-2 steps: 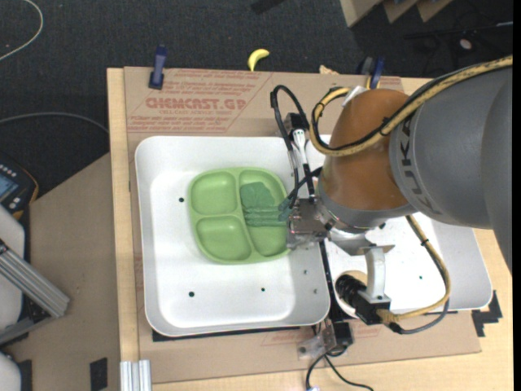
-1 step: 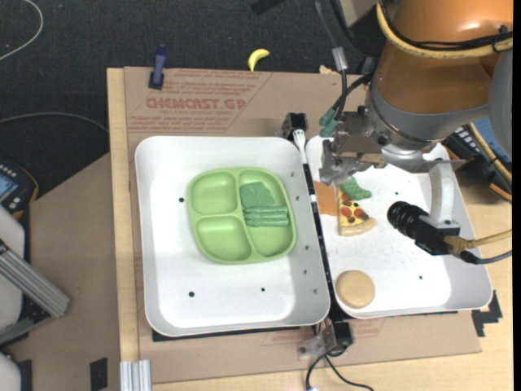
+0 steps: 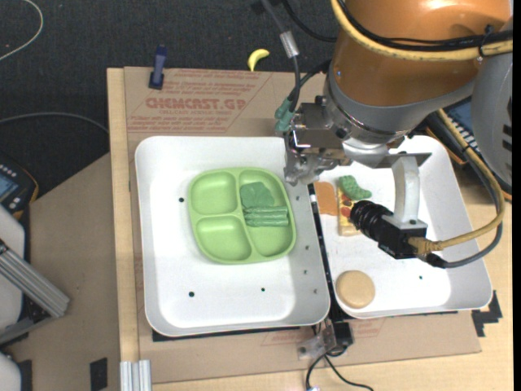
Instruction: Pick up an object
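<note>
Several pickable items crowd the right bin (image 3: 456, 296): a tan disc (image 3: 356, 288), an orange slab (image 3: 327, 198), a green piece (image 3: 354, 187). The gripper (image 3: 303, 168) hovers over the divider (grip state: cannot tell). Descending here risks striking a rim or nudging the slab aside.

A green divided plate (image 3: 241, 216) is seen in the left bin (image 3: 163, 243), with a green block (image 3: 262, 204) held in its upper right compartment. Right of the plate, the arm (image 3: 407, 47) is hung over the right bin (image 3: 456, 283), where a tan disc (image 3: 356, 288) is laid.
</note>
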You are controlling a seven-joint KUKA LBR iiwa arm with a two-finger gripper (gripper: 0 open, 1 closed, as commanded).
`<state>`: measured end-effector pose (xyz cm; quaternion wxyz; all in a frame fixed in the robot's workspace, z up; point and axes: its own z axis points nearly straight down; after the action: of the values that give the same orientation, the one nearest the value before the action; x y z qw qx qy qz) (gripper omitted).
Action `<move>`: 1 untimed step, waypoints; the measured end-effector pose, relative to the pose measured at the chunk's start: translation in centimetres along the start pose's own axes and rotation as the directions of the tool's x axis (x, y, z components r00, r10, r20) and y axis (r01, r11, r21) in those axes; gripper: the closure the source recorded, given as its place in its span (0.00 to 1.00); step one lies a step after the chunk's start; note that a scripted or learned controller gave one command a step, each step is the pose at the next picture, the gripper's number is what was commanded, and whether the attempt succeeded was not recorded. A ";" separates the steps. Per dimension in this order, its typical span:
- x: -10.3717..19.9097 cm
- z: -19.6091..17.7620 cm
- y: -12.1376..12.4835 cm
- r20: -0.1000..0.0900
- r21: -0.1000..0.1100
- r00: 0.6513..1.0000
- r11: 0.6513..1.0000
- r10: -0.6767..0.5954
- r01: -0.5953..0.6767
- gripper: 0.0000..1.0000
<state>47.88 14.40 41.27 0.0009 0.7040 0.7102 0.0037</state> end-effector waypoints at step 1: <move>-0.4 -0.8 0.1 0.004 0.003 1.000 1.000 0.007 -0.007 1.00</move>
<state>47.98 14.01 42.03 0.0012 0.7064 0.7078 0.0014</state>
